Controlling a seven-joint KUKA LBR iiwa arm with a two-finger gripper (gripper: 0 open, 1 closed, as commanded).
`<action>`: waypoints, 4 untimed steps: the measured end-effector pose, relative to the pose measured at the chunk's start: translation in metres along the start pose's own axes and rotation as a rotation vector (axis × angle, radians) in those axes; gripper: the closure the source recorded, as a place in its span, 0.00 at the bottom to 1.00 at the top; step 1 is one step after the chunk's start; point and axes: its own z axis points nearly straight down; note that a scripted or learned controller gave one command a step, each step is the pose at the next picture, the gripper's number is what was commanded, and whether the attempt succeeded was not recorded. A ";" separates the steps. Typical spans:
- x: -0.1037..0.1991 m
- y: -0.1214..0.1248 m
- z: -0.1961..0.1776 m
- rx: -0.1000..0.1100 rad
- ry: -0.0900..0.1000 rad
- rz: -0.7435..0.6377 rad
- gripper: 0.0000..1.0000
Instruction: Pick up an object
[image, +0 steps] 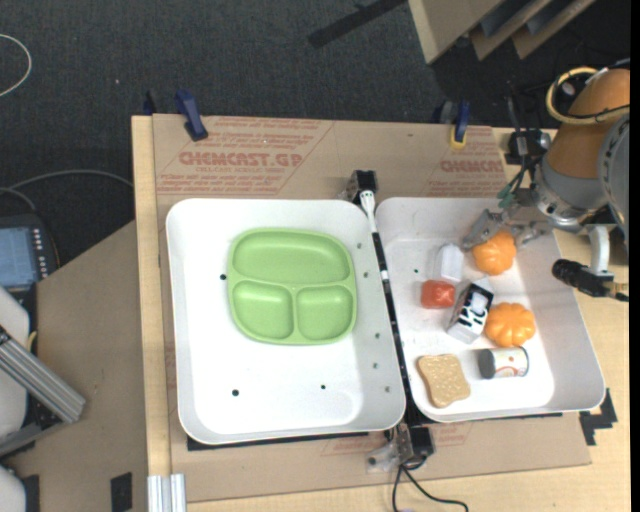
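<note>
Over the right bin's (575, 390) far corner, the gripper (497, 232) hangs low, its grey fingers spread on either side of the top of an orange (493, 256). That fruit sits right below the fingertips, partly between them, but whether the fingers press on it or merely flank it I cannot tell. Just left of the gripper and a little nearer the camera lies a small white piece (451, 263), and below that a red block (437, 294). Nearer still, down from the gripper, a black-and-white carton (470, 312) lies tilted, touching a small pumpkin (510, 323) on its right. Beyond those, toward the front rim, a white cup (503, 363) lies on its side, with a toast slice (443, 379) to its left. The arm (585, 140), with its orange band, rises up and to the right of the gripper. Well to the gripper's left, across the seam between the bins, the left bin (200, 380) holds a green divided plate (292, 286), upright and flat.
</note>
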 end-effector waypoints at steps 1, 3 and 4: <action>-0.002 0.001 -0.014 -0.012 -0.015 -0.003 1.00; 0.165 0.000 -0.104 -0.022 -0.024 -0.005 1.00; 0.243 -0.107 -0.094 -0.004 -0.019 -0.005 1.00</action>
